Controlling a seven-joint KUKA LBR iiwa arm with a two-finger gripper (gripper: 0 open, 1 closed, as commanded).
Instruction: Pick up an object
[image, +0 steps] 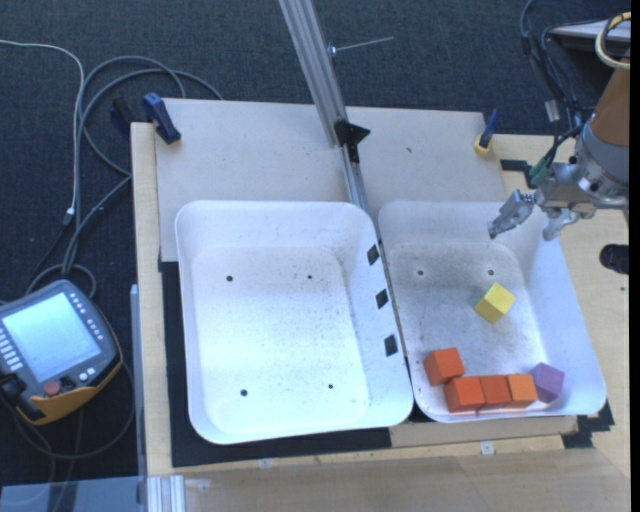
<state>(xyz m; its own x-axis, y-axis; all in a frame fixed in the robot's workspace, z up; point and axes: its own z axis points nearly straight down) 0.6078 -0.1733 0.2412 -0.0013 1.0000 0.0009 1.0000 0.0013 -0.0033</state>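
Yellow block (494, 302) lies loose in the right bin (575, 300), at 7 o'clock from the gripper (530, 222), spread wide and empty: approach step, descent and closure next.

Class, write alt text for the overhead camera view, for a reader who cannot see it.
A robot gripper hangs open and holding nothing over the far edge of the right bin, which holds a yellow cube, four orange blocks and a purple block near its front edge. The left bin sits beside it on the bench.
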